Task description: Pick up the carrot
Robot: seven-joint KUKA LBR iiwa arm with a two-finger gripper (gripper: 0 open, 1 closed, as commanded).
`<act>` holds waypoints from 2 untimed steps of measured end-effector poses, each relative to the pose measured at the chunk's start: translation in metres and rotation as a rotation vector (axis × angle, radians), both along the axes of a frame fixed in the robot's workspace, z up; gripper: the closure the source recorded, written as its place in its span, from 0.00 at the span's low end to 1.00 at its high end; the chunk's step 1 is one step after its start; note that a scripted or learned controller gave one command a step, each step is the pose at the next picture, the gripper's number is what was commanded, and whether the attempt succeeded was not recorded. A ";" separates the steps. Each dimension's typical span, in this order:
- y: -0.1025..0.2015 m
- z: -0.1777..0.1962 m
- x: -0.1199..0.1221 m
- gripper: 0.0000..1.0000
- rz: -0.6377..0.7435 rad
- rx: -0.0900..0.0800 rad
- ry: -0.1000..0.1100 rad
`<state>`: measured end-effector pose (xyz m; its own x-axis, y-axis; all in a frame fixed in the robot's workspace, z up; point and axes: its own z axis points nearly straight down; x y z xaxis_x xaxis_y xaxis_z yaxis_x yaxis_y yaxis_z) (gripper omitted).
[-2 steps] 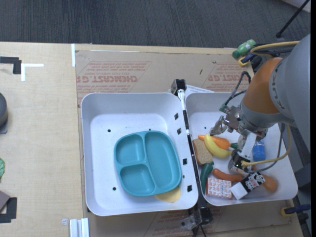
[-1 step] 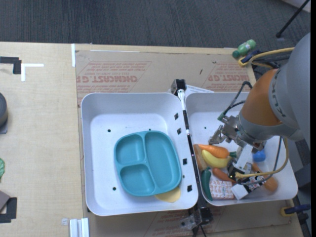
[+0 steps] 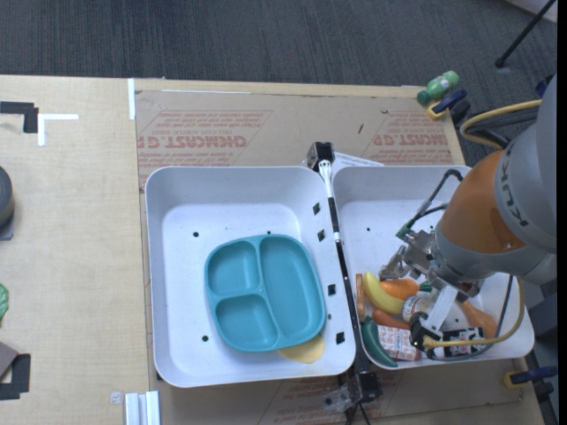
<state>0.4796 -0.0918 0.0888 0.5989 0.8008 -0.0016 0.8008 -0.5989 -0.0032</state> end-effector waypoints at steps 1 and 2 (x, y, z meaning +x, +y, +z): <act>0.000 0.005 0.001 1.00 -0.002 0.002 0.005; 0.024 0.100 0.000 1.00 -0.487 -0.003 0.004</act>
